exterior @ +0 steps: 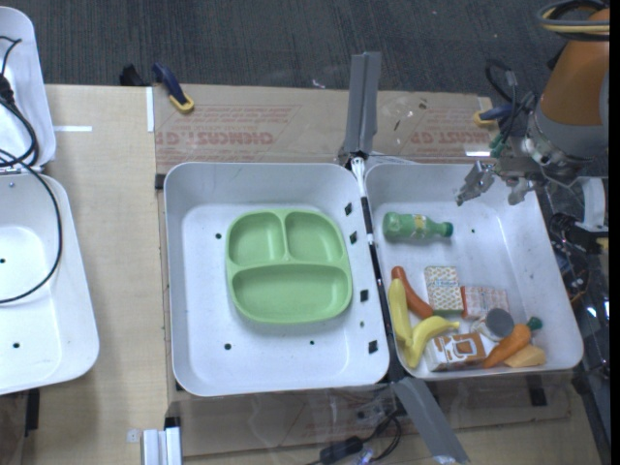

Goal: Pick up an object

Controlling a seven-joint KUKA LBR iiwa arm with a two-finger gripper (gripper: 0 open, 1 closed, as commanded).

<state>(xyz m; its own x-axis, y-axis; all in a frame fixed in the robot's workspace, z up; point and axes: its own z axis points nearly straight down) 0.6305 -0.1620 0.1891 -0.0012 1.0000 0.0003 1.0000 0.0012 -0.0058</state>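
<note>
— Objects for picking lie in the right shallow white bin (pixel 542 245), don't they? Where does the two-finger gripper (pixel 494 184) stand?

— It hangs over the far right corner of that bin, beneath the grey arm with the orange band (pixel 578 71). Its two thin fingers are spread apart, and nothing sits between them.

— What lies nearest to it?

— A green plastic bottle with a yellow label (pixel 416 226), lying on its side in the far part of the bin, cap toward the right, apart from the gripper.

— And further off?

— Toward the near side, a small printed carton (pixel 443 287), and just beside it on the right a flat reddish-and-white packet (pixel 482 300). Along the left wall lie a yellow toy banana (pixel 415 329) and a slim orange-red toy carrot (pixel 412 295), close together. In the near right corner there is an orange carrot with a green top (pixel 511 344), a grey round disc (pixel 498 322) next to it, a pale orange wedge (pixel 528 357) and an orange-and-white box (pixel 459 350).

— And the other bin?

— The left shallow white bin (pixel 194 260) holds a light green divided plastic plate (pixel 288 265) with three compartments, lying flat near the middle.

— Beyond the bins?

— A brown printed cardboard sheet (pixel 252 134) lies behind them on the bench.
</note>
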